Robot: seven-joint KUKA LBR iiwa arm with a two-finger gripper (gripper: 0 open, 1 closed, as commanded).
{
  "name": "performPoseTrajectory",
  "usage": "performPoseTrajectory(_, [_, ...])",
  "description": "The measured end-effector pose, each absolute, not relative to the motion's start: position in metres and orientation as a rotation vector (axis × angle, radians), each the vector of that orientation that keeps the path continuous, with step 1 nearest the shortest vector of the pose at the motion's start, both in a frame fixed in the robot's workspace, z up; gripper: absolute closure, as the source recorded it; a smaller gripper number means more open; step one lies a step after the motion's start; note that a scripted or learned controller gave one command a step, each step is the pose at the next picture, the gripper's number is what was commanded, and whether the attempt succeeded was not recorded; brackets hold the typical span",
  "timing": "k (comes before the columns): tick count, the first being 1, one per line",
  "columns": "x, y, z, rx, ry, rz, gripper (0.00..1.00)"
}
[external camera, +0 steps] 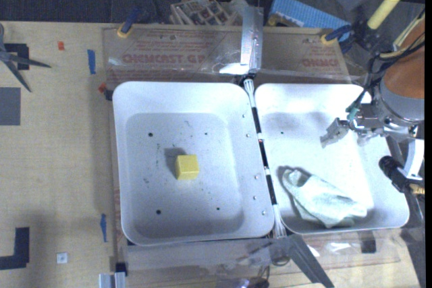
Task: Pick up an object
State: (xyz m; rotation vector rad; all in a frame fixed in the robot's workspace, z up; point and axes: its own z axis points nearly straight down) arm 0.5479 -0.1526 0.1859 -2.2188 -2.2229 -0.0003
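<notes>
Two bins, nothing grabbed yet: gripper (337,131) hovers above the right bin (297,101), jaws' state unclear; next, drop onto the crumpled cloth (322,197).

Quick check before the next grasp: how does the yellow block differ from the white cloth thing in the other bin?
The yellow block is small, boxy and rigid-looking; the white cloth is larger, crumpled and shapeless. The block sits near the middle of the left bin; the cloth lies at the right bin's front edge, nearer the gripper. Both lie loose on a bin floor, ungrasped.
</notes>
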Motion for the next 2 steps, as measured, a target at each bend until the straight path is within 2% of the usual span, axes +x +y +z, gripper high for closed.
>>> performPoseTrajectory(1, [0.574,-0.101,0.089,-2.509,-1.902,-0.009,0.0])
performPoseTrajectory(2, [0.575,-0.102,0.1,-2.513,-1.898,-0.017,1.0])
